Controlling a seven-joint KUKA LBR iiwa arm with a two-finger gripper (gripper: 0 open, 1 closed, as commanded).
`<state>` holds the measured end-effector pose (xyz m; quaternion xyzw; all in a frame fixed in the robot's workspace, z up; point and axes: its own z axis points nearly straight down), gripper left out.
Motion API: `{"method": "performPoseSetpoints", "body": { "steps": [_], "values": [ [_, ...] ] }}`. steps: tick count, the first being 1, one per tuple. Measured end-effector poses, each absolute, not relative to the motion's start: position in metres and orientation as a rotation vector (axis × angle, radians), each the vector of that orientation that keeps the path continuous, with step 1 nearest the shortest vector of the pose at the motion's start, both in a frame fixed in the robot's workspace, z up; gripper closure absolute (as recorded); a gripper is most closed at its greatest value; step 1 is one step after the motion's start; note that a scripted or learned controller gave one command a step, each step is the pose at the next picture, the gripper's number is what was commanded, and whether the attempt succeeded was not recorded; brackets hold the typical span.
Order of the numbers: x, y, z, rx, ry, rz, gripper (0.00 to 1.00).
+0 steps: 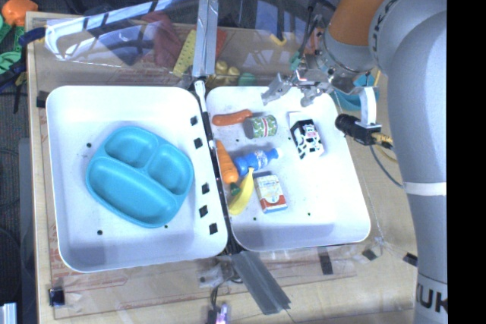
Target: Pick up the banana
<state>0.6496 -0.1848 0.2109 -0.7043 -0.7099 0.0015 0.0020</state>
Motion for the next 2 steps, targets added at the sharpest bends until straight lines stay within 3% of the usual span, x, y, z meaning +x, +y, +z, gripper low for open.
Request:
{"method": "performPoseSetpoints", "body": {
  "steps": [1,2],
  "values": [
    [0.636,-0.124,0.118,-1.994,-2.456,-0.017,0.0],
    [0.53,-0.075,0.301,-1.881,-2.519,-0.001,0.0]
  ]
}}
